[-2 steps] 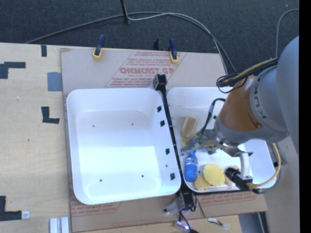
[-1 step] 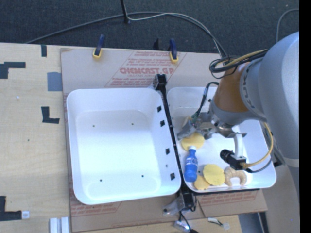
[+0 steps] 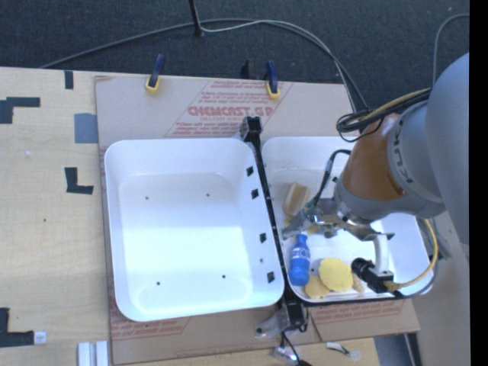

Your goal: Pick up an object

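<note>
grey arm with its orange band hangs over the right-hand shallow white bin [image 3: 427, 239], gripper [image 3: 316, 221] low inside it. can't tell if the jaws are open or closed. just below the gripper: small blue plastic bottle [image 3: 299, 259], round yellow sponge-like piece [image 3: 334, 274]. tan wooden block [image 3: 296, 198] just above.

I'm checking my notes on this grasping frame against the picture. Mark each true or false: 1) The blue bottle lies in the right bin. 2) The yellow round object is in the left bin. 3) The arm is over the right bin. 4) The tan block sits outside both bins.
1) True: the small blue plastic bottle lies in the right white bin.
2) False: the yellow round object is in the right bin.
3) True: the grey arm with its orange band is over it.
4) False: the tan block is in the right bin.
</note>
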You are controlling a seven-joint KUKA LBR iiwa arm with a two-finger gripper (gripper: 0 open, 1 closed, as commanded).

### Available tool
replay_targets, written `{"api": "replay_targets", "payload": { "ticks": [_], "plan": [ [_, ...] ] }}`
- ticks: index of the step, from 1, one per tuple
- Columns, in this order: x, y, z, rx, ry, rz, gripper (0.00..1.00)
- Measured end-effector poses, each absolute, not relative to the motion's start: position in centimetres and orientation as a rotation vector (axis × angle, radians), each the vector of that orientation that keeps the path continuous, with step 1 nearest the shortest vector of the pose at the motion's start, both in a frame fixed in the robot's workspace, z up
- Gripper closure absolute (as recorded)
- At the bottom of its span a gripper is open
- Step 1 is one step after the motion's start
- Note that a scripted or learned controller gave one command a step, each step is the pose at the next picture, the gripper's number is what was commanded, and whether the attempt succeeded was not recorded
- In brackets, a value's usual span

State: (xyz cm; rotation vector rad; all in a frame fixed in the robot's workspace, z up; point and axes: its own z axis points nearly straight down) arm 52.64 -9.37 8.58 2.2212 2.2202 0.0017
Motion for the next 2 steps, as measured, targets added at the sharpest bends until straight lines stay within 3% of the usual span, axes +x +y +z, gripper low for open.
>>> {"api": "replay_targets", "payload": {
  "ticks": [1,2],
  "plan": [
    [57.9,-9.7,8.5,2.219,2.222,0.002,0.00],
    [53.4,-11.4,8.6,2.157,2.282,0.002,0.00]
  ]
}}
